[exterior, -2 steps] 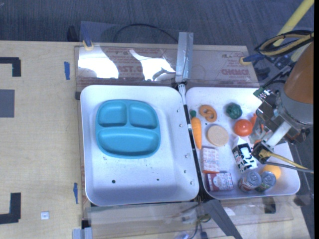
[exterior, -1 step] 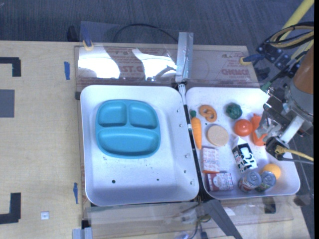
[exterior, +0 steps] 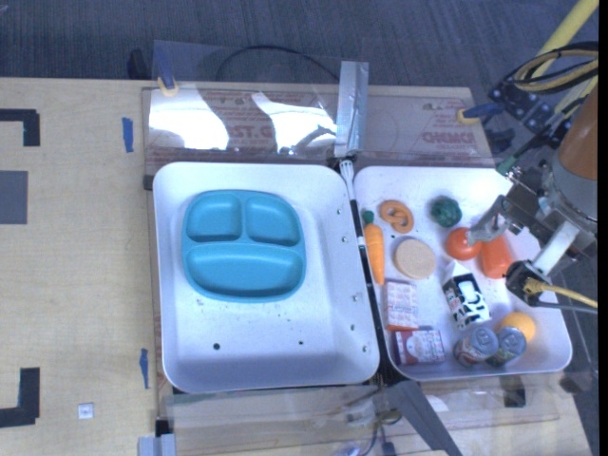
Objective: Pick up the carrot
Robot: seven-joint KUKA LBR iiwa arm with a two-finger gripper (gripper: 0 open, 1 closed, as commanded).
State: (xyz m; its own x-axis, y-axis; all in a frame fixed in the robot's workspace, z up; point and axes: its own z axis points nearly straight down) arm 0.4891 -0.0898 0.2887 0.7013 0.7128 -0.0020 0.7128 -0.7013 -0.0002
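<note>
Two shallow white bins side by side on a pale wooden bench (exterior: 76, 283), seen from above at a slant. In the left bin (exterior: 328, 283), a blue three-compartment plate (exterior: 245, 244), set toward the far side. In the right bin (exterior: 556, 345), a scatter of toy food and packets. Over that bin's far right corner, the grey arm's wrist and gripper (exterior: 494, 222), reaching in from the right amid yellow and black cables (exterior: 560, 46); fingers hard to make out, spread or pressed together impossible to tell. Just below the gripper, a red tomato (exterior: 461, 244) touching an orange pepper-like piece (exterior: 495, 256). Against the bin's left wall, well apart from the gripper, the carrot (exterior: 374, 253), lying lengthwise, green top toward the far side. Just right of the carrot, a round tan cracker (exterior: 415, 257); beyond it, a pretzel (exterior: 396, 216) and a dark green broccoli piece (exterior: 444, 209). Nearer the camera, a red-and-white packet (exterior: 401, 305), a black-and-white carton (exterior: 465, 299), a small can (exterior: 485, 342) and a lemon (exterior: 518, 325).
</note>
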